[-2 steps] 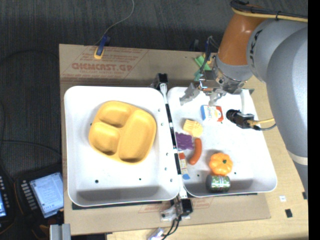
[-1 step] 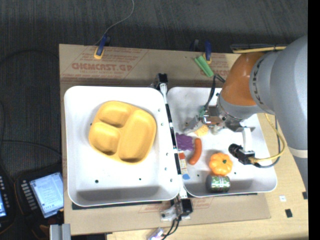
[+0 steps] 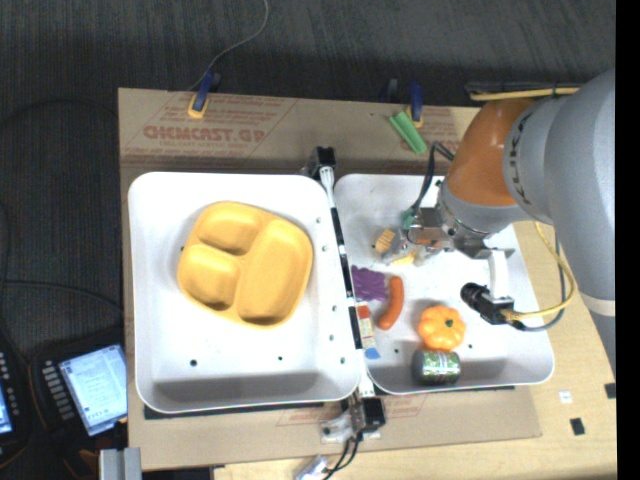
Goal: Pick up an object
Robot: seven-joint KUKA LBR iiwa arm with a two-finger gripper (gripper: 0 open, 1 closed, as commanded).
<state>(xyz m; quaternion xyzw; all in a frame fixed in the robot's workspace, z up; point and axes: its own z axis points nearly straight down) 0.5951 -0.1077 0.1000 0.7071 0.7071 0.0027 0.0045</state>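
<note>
— Over the right bin we see the grey arm reaching in, and in the left bin a yellow sectioned plate.

— And the gripper?

— It sits low near the bin's upper middle, just beside a small yellow-brown piece. We cannot tell whether it grips anything.

— The smaller things?

— An orange pumpkin, purple grapes, an orange-red sausage, and a green can by the front wall.
</note>
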